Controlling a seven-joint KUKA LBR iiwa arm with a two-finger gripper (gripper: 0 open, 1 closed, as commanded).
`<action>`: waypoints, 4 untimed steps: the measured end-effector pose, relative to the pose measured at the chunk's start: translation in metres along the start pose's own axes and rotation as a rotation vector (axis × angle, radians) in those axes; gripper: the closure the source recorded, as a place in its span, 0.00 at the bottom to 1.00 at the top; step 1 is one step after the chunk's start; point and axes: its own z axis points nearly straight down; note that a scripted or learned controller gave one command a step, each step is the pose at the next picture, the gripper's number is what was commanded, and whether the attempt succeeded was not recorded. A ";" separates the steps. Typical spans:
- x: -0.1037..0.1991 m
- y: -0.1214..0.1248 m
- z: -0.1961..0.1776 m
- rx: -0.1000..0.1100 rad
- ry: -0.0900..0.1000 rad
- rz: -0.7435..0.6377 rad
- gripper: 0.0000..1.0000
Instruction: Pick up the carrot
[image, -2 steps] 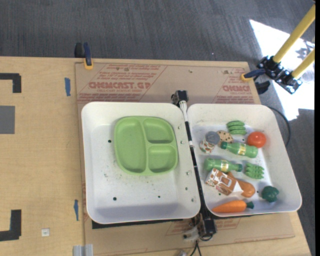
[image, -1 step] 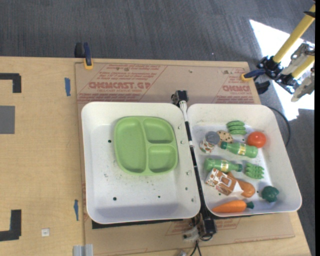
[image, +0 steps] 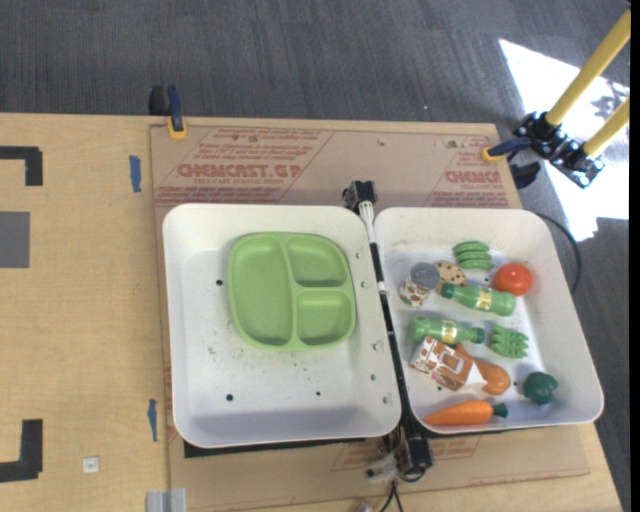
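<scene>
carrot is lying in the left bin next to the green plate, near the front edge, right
Not quite. The camera view shows the carrot in the right bin, near its front edge. The green plate sits alone in the left bin.

"CHEMCAST GP" on brown board (image: 245, 165)

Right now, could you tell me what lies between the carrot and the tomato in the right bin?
In the camera view, a green bunch and the hot dog's end lie between carrot and tomato.
</scene>
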 end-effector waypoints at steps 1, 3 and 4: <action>0.000 0.000 0.138 -0.003 0.005 -0.058 0.00; -0.004 0.000 0.186 -0.006 0.003 -0.605 0.00; -0.002 0.000 0.088 -0.003 -0.001 -1.324 0.00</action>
